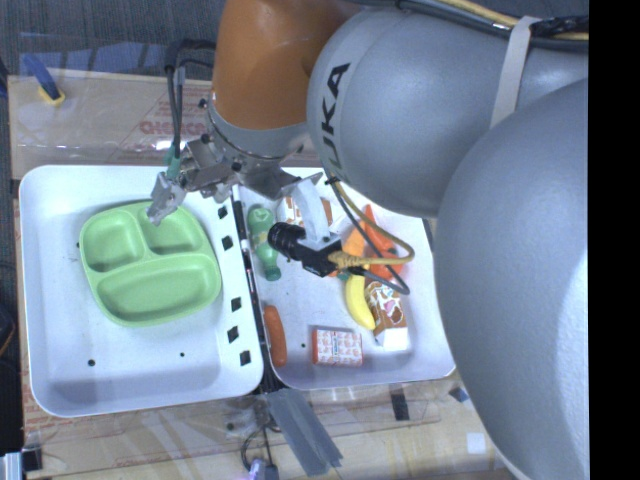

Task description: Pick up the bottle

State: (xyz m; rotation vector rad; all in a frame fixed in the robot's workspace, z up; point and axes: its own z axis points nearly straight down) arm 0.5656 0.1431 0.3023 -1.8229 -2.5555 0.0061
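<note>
The gripper hangs low over the far edge of the green divided plate, about where its two smaller compartments meet; from here I cannot tell whether the claw is apart or together. The plate sits in the left white bin. The green bottle lies across the divide in the right white bin, close against that bin's left wall and apart from the gripper. Nearer the front along the same wall lies an orange sausage-shaped thing, with a small printed box beside it. A banana rests further right, touching a snack packet.
</note>
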